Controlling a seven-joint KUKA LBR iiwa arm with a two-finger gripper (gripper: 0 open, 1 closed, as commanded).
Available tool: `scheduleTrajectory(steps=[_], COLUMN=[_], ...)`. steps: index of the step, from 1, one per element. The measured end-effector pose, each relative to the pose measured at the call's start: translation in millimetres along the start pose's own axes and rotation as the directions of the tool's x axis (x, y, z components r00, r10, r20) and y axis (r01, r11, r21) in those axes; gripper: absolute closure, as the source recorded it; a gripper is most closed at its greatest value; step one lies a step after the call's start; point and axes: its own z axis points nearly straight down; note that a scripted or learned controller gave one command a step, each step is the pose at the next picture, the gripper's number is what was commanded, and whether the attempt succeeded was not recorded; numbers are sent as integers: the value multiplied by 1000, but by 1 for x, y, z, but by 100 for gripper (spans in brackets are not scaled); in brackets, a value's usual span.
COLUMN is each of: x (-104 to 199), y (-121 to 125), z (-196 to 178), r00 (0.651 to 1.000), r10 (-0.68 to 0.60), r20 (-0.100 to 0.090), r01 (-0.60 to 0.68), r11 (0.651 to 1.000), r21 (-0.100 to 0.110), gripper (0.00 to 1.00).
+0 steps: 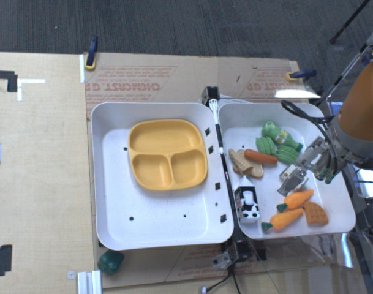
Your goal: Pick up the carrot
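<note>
In the right bin [339, 222], two carrots lie near the front wall: the larger carrot [285, 218] and, just behind it, a smaller carrot [296, 199]. The gripper [294, 177] hangs directly above the smaller one; whether its fingers are spread is hard to tell. A waffle piece [316, 213] sits right of the carrots, and green vegetables [278, 143] lie behind them.

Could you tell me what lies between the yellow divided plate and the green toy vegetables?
In the camera view, a tan bread-shaped toy and an orange-red sausage-shaped toy lie between the yellow divided plate and the green toy vegetables.
</note>
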Motion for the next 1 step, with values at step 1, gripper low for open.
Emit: scheduleTrajectory(steps=[1], x=[-23], y=[-26], z=[73], r00=[1000], r10=[-31], r20=[-2], r01=[31], r11=[1000], r21=[0], gripper=[0])
